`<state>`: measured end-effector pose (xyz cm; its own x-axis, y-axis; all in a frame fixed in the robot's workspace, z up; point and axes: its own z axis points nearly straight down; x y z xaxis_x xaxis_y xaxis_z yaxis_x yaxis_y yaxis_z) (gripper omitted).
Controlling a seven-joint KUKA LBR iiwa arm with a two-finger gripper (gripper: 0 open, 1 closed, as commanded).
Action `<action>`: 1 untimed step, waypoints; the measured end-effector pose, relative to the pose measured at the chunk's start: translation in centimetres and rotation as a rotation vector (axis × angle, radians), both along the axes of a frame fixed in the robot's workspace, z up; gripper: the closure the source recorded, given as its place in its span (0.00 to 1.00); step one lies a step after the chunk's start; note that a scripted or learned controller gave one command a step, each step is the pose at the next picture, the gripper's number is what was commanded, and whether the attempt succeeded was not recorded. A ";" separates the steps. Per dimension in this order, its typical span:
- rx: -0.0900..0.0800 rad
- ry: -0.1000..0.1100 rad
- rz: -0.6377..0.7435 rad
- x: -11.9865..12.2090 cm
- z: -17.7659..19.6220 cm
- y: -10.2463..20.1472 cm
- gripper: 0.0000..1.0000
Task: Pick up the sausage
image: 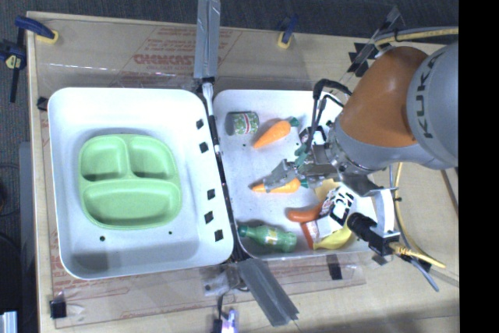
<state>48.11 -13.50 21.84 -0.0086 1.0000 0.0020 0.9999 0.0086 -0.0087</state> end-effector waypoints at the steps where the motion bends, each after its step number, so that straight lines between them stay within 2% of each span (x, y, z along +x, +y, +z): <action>1: 0.001 0.001 -0.024 -0.5 -9.2 -5.5 0.00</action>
<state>47.59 -19.00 12.64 0.0151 0.9999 0.0030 0.9998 -0.0151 -0.0094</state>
